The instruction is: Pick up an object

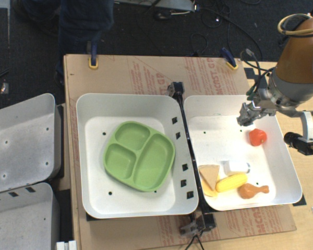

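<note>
Camera view: the gripper (246,116), its state not discernible, should be lowered squarely over the red ball (257,137) just beside it.

arm: enters from right, orange band up top | wrist: angled down-left | claw (245,117): low, nothing seen held

Green plate (140,155), white bins (88,139), red ball (257,137), yellow banana (230,182).
</note>
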Controlling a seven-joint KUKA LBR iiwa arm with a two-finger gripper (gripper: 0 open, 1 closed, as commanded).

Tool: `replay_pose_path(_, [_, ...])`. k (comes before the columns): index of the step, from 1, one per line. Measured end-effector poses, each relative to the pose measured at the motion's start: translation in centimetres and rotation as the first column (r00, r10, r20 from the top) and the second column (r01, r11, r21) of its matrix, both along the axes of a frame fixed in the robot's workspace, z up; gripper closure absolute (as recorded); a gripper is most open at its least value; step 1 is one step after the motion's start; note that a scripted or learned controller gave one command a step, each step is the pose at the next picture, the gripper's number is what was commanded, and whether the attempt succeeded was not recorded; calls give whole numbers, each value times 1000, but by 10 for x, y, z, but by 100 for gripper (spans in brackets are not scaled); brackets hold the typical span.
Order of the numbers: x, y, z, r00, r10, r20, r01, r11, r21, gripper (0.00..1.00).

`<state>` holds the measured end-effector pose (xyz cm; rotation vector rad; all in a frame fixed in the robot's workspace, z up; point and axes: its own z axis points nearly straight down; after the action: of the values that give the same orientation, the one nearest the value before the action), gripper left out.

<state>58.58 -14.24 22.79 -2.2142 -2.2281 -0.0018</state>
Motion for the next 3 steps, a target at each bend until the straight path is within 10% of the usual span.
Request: replay_pose_path(3, [-43, 156, -12, 1000, 1, -3, -1, 1000, 0, 100])
